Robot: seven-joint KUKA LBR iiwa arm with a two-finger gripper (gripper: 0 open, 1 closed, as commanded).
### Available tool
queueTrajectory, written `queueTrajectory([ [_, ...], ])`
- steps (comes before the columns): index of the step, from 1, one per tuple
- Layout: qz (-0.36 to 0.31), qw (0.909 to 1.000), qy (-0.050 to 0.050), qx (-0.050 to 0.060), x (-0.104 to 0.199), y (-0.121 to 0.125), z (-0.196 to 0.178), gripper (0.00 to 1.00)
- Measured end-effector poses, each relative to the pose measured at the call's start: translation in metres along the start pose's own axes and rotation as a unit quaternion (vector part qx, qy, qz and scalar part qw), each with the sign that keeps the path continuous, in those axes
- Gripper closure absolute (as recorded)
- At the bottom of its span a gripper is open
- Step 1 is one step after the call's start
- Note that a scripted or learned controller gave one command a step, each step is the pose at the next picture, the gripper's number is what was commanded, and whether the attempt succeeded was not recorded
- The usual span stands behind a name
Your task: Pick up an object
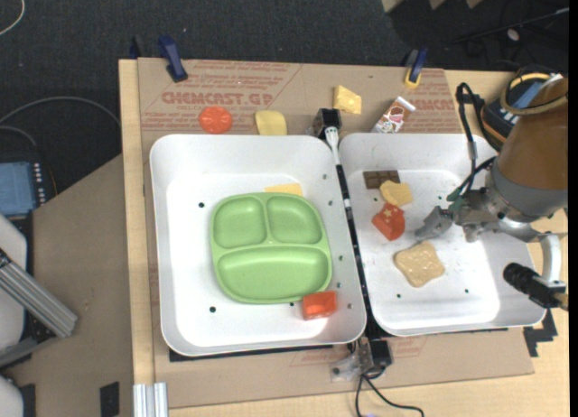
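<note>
In the right bin (470, 311) lie a brown chocolate bar (381, 178), a yellow piece (396, 194), a red strawberry-like toy (389, 222) and a slice of toast (419, 264). My gripper (440, 221) hangs low over this bin, just right of the red toy and above the toast. Nothing shows held in it. The grey arm with its orange band (533, 149) reaches in from the right edge.
The left bin (172, 226) holds a green divided plate (269, 246), an orange-red block (319, 304) at its front and a yellow piece (284, 189) behind. On the board behind the bins lie an orange ball (215, 120), yellow items (270, 123), a cheese wedge (347, 99) and a red-white packet (393, 117).
</note>
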State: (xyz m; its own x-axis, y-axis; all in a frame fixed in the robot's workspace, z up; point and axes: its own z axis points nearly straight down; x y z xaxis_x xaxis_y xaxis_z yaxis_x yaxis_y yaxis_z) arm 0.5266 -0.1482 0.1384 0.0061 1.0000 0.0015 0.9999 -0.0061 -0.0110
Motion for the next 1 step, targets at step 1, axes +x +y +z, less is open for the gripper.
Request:
queueTrajectory([
  [1, -0.003, 1.0000, 0.000, -0.003, 0.0359, -0.0253, 0.0570, 0.00],
])
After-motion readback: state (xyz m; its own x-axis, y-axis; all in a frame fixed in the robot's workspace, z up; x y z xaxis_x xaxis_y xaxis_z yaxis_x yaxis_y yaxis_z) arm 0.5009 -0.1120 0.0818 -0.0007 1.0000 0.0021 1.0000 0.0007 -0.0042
